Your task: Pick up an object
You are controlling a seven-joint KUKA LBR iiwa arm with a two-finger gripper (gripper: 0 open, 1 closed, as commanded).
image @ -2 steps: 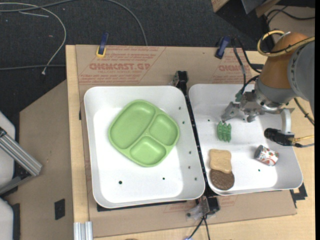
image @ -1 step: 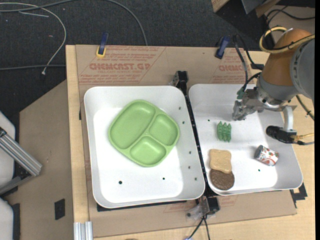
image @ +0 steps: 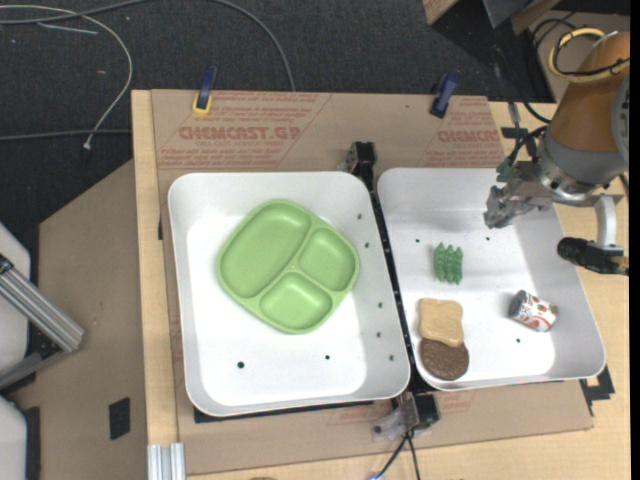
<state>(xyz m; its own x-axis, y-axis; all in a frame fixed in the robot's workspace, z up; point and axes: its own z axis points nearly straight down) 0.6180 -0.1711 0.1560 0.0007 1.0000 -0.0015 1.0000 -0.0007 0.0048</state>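
Gripper [image: 503,206] at upper right of the right bin [image: 575,353], finger state unclear, green toy [image: 448,263], toast [image: 441,320], small can [image: 533,310] below it

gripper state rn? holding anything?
Gripper: over the back of the right bin, nothing visible between its fingers; open or shut cannot be told. Green toy, toast and small can lie in the bin.

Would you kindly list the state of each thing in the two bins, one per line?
Green plate: flat, right way up, left bin.
Green toy: lying in right bin.
Toast: lying flat, overlapping brown disc.
Small can: on its side.
Gripper: above right bin, holding nothing visible.
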